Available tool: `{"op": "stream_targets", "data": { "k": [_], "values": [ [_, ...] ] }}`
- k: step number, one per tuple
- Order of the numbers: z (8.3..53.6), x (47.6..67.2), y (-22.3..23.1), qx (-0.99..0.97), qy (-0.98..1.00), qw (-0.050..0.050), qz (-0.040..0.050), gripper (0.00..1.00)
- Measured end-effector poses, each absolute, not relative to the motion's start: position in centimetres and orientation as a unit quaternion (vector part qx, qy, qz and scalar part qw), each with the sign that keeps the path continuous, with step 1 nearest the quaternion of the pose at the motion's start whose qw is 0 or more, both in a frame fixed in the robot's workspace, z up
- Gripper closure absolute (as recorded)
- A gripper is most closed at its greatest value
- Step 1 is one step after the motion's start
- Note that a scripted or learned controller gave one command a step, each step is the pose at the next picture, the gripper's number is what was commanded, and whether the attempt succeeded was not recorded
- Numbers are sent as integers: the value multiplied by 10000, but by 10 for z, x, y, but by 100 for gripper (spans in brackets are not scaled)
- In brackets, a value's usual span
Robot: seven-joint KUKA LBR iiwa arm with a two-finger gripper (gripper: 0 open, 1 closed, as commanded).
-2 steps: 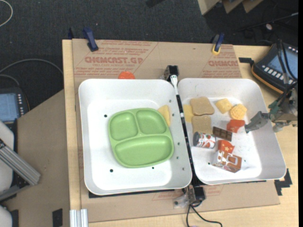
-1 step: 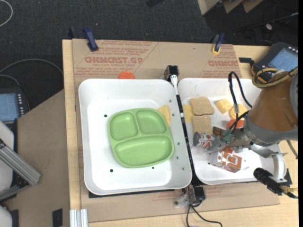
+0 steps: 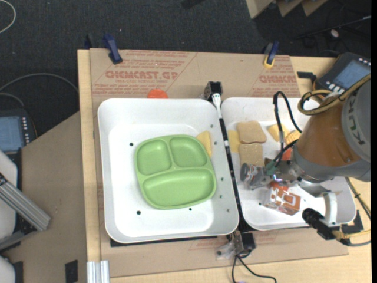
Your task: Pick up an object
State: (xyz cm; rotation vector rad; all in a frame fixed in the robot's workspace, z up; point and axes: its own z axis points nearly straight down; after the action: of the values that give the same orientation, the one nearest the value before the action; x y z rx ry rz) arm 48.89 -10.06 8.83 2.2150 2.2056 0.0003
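Now, from above, my tool (image 3: 266,173) is down in the right bin (image 3: 347,199), among the tan bread-like pieces (image 3: 251,143) and a red-and-white packet (image 3: 283,199). How wide it stands I cannot tell. A green divided plate (image 3: 175,171) lies in the left bin (image 3: 118,134), well apart.

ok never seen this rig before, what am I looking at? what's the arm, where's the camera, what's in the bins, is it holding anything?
One camera, fixed above the bench, looks down at a slant. The grey and orange arm is a KUKA iiwa reaching in from the right; its gripper is low in the right bin, among tan foam-like blocks and a red and white packet. The left bin holds a green divided plate. The view does not settle whether it holds anything.
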Motion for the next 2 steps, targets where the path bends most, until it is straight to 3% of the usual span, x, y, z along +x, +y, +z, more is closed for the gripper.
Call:
{"op": "stream_targets", "data": {
  "k": [1,2],
  "values": [
    [103,493,-102,7090,7050,136,42,100],
    [223,547,-71,7049,7092,56,43,100]
  ]
}}
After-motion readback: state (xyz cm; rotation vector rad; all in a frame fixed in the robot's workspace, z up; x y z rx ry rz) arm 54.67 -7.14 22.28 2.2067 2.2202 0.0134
